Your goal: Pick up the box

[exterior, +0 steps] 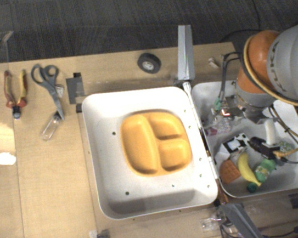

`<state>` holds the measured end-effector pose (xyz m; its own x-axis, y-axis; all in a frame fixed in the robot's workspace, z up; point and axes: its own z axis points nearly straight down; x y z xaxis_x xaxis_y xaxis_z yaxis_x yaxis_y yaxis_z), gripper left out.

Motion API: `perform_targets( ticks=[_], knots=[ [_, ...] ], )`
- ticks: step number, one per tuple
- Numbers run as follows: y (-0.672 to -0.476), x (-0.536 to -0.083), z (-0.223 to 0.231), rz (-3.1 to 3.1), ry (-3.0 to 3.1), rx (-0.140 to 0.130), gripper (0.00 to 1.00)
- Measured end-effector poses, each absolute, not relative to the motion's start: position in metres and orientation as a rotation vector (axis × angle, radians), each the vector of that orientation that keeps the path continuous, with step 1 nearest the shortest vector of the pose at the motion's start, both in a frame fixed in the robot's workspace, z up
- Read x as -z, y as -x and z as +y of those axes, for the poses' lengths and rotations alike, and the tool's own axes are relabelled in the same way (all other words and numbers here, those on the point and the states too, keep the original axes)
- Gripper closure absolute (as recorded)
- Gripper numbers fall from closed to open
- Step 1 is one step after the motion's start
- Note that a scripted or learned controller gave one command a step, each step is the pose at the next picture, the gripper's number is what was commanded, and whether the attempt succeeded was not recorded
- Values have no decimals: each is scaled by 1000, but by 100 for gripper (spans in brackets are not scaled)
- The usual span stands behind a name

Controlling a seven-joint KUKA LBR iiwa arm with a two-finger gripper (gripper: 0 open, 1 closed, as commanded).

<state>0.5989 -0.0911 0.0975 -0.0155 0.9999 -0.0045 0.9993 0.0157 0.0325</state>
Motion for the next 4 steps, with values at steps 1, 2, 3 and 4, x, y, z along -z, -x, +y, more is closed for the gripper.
perform_targets(
  ticks=[1, 2, 3, 4],
  knots=[
    [-601, -110, -93, 2215, -2178, -31, 100],
    [-601, -110, -93, 2216, -2178, -31, 0],
    [-603, -122, -92, 2216, -2171, -38, 100],
    [-603, -122, -92, 2216, -2171, -38, 0]
  ],
)
